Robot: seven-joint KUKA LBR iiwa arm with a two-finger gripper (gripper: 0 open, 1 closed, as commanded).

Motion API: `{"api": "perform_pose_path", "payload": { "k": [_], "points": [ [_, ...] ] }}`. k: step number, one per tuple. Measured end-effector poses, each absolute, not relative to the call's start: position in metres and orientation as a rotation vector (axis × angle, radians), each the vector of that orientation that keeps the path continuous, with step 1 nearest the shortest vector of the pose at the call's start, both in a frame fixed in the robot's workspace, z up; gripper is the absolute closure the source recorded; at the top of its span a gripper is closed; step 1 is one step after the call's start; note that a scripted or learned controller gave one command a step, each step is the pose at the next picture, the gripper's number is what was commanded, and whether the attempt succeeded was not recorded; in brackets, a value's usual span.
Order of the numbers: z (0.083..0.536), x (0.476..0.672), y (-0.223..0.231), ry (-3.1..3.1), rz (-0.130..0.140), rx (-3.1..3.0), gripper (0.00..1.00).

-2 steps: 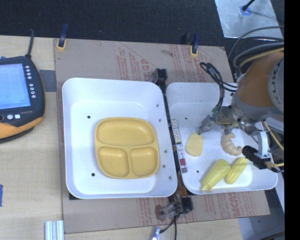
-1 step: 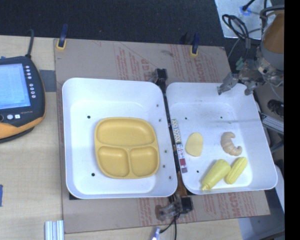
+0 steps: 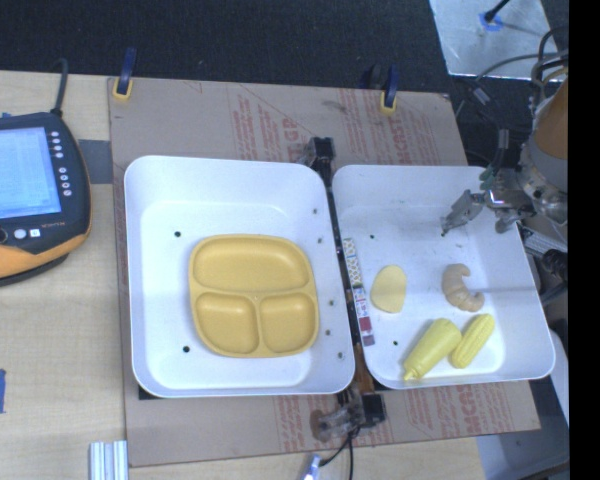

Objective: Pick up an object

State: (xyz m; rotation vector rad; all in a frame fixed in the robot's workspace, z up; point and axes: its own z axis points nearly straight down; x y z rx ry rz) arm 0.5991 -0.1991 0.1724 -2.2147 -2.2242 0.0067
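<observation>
My gripper (image 3: pixel 483 218) hangs over the upper right part of the right bin (image 3: pixel 420 198), open, with nothing between its spread fingers. Below it in that bin lie a beige croissant-shaped piece (image 3: pixel 462 287), a pale yellow oval slice (image 3: pixel 388 289), a yellow squeeze bottle (image 3: pixel 430 348) and a yellow corn cob (image 3: pixel 473 340). The croissant piece is nearest, a short way toward the front of the gripper. In the left bin (image 3: pixel 160 198) rests a yellow divided plate (image 3: pixel 252 295).
A teach pendant with a lit screen (image 3: pixel 20 183) lies on the bench at the far left. Blue clamps (image 3: pixel 126 73) (image 3: pixel 388 86) hold the brown board under the bins. Cables and the arm's base crowd the right edge.
</observation>
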Motion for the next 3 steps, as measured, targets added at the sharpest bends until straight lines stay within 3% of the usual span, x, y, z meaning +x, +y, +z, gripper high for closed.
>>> {"api": "perform_pose_path", "payload": {
  "k": [1,2,3],
  "points": [
    [0.090,0.560,-0.195,-2.223,0.008,-2.212,0.00],
    [0.102,0.561,-0.197,-2.227,0.008,-2.212,1.00],
    [0.091,0.561,-0.147,-2.227,0.005,-2.210,1.00]
  ]
}}
